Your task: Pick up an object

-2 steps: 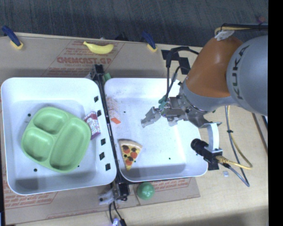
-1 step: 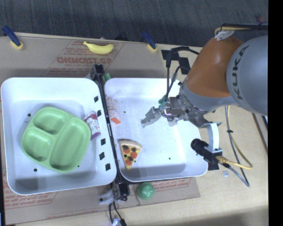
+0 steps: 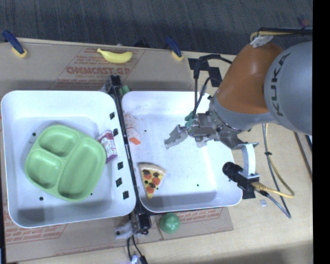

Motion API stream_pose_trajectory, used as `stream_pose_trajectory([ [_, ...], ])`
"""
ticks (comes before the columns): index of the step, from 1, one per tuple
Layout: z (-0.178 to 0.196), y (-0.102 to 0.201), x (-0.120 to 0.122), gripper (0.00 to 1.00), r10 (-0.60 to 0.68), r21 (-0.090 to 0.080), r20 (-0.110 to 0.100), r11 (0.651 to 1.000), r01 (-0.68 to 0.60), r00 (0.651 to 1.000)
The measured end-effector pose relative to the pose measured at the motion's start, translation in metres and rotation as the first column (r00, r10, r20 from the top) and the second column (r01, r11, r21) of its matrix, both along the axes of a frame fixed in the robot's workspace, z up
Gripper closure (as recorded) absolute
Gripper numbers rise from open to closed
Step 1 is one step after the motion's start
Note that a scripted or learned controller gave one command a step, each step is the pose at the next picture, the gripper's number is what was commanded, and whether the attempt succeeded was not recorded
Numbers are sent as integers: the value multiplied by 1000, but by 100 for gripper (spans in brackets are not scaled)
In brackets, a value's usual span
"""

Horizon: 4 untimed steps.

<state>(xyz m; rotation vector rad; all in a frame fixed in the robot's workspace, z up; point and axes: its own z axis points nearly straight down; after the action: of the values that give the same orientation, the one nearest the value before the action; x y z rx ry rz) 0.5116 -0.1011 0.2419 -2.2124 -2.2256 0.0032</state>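
Pizza slice toy [image 3: 150, 179] flat near right bin's [image 3: 176, 100] front-left corner

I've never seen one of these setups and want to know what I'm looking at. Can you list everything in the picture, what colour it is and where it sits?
White bins: 2, white, side by side on the cardboard sheet.
Divided plate: 1, light green, in the left bin.
Small packet: 1, dark red and white, left bin, at the plate's right edge.
Pizza slice toy: 1, yellow crust with red topping, right bin, near its front left corner.
Small orange piece: 1, orange, right bin, near its left wall.
Banana toy: 1, yellow, on the cardboard behind the bins.
Ball: 1, green, on the cardboard in front of the right bin.
Clamps: 2, blue and yellow, at the cardboard's back edge.
Arm: 1, grey with orange band, reaching from the right.
Gripper: 1, grey, over the right bin.
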Motion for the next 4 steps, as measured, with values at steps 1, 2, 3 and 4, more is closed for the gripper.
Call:
stream_pose_trajectory([
  [1,0,0,0,0,0,0,0,1000,0,1000],
  [2,0,0,0,0,0,0,0,1000,0,1000],
  [3,-50,-95,-19,0,-1,-2,0,1000,1,1000],
  [4,-107,-96,49,0,1,-2,0,1000,-1,1000],
])
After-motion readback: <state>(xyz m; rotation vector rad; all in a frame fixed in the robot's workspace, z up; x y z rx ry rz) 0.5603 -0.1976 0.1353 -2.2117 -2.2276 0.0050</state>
